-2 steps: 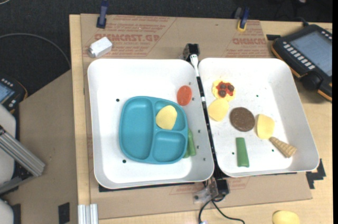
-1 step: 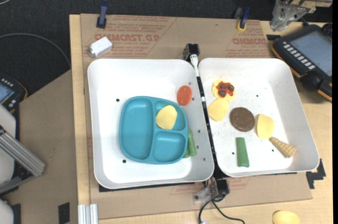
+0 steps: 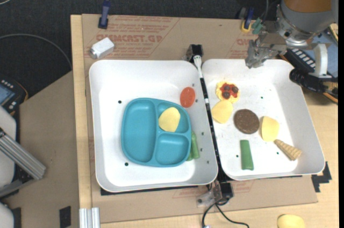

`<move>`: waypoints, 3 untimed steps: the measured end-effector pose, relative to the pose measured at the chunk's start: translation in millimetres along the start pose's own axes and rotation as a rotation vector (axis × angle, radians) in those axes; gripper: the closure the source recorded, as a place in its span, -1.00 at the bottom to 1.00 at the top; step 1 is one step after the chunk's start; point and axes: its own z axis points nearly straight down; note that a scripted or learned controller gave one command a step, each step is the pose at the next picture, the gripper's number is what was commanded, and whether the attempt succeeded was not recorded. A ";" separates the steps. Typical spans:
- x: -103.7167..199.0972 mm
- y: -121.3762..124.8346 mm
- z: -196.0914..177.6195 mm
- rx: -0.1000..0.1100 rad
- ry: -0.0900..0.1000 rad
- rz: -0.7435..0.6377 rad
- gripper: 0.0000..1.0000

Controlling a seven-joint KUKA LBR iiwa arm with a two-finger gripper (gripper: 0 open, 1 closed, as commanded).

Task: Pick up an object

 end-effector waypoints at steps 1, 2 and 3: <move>78.6 29.4 -121.0 -0.031 -0.004 -0.005 1.00; 73.7 28.1 -123.9 -0.021 -0.005 0.002 1.00; 124.9 44.9 -259.6 -0.034 -0.002 -0.003 1.00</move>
